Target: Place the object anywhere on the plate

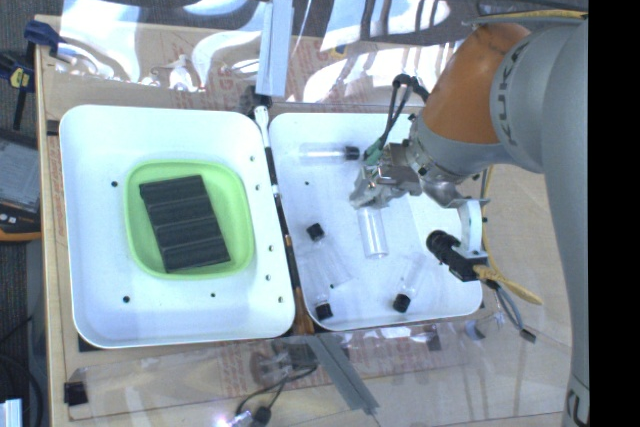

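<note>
Bench, near edge to far edge.

1. Left bin (80, 295), white and shallow. It holds a green plate (137, 245) near its middle.
2. Dark ridged block (183, 222), lying flat on the green plate and within its rim. It is turned slightly off square to the bin.
3. Right bin (300, 215), white, set just beside the left bin.
4. Two small black pieces in the right bin's near part: one (323, 310) by the near left corner, one (401, 303) further right.
5. Third small black piece (315, 232), nearer the bin's middle and on its left side.
6. Clear tube (375, 237), lying in the middle of the right bin, directly at the near side of the gripper.
7. Gripper (372, 192), over the middle of the right bin, well apart from the plate. Whether it is open or closed cannot be told, nor whether it touches the clear tube.
8. Second clear tube (322, 152) with a black cap, lying crosswise at the bin's far side.
9. Arm (540, 115), grey, entering from the right, with an orange band (470, 95).
</note>
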Robot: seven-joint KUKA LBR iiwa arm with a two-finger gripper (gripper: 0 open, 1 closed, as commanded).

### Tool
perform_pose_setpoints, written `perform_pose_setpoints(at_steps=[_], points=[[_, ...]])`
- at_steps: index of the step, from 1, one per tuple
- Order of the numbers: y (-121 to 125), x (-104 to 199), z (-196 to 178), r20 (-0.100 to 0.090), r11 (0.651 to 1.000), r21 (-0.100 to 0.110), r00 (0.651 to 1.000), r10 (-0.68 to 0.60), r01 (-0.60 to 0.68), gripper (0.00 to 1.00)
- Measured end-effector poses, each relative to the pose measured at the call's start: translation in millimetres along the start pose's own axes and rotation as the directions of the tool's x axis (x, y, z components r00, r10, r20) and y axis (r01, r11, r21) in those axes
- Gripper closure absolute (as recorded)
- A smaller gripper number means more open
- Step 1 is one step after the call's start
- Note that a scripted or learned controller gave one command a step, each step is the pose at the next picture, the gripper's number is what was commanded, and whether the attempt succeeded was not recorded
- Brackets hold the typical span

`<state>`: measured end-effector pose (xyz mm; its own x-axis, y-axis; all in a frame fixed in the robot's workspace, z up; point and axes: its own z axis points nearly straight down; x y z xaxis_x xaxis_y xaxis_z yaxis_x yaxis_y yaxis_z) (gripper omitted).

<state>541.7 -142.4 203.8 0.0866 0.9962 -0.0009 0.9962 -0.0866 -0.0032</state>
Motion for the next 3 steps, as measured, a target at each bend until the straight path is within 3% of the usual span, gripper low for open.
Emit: perform_pose_setpoints(at_steps=[1, 2, 3], points=[[14.0, 57.8, -7.4, 0.0, 0.971, -0.001, 0.971, -0.24, 0.24, 1.0], [8.2, 100.1, 12.8, -0.001, 0.943, 0.001, 0.943, -0.334, 0.334, 1.0], [8.3, 99.7, 12.6, -0.001, 0.943, 0.001, 0.943, -0.333, 0.333, 0.0]])
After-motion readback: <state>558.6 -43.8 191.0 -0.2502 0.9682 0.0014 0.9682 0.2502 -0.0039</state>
